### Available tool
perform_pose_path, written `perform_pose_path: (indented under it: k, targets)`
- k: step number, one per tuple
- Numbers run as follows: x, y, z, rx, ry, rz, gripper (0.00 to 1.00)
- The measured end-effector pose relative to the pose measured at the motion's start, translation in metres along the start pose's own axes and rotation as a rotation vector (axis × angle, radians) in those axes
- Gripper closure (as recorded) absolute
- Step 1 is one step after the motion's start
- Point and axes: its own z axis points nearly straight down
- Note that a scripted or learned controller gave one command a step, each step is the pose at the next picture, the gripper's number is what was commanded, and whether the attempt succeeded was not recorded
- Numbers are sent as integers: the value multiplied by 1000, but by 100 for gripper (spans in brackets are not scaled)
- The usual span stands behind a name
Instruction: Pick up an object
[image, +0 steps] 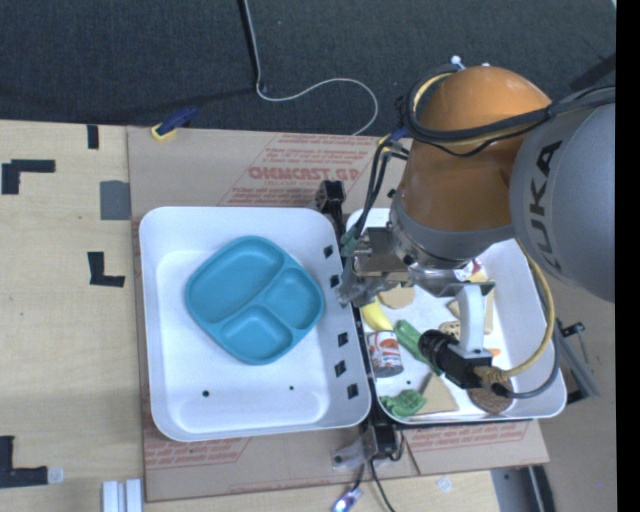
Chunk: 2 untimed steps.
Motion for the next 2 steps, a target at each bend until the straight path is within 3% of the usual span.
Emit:
perform_pose_path:
  k: [1, 2]
  targets:
    - [29, 1, -34, 3, -3, 5, 100]
    - [-32, 7, -65, 2, -5, 16, 100]
